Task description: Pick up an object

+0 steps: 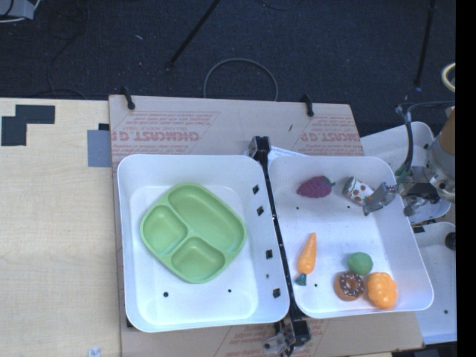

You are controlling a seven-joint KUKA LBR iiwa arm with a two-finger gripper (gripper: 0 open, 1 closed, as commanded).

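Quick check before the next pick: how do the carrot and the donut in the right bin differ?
The carrot is long and tapered; the donut is round, with a hole. The carrot is plain orange with a green tip at its lower end; the donut is brown with sprinkles. The carrot lies alone near the divider; the donut sits against the green ball and orange fruit. Both lie flat in the right bin.

Quick count: two white bins, the left bin point(141, 171) and the right bin point(401, 236). Left one has one green divided plate point(193, 231) with three compartments. Right one has six small things: one purple berry-looking piece point(315, 187), one small white cup with red spots point(358, 190), one carrot point(306, 255), one green ball point(361, 262), one donut point(348, 285), one orange fruit point(381, 290).
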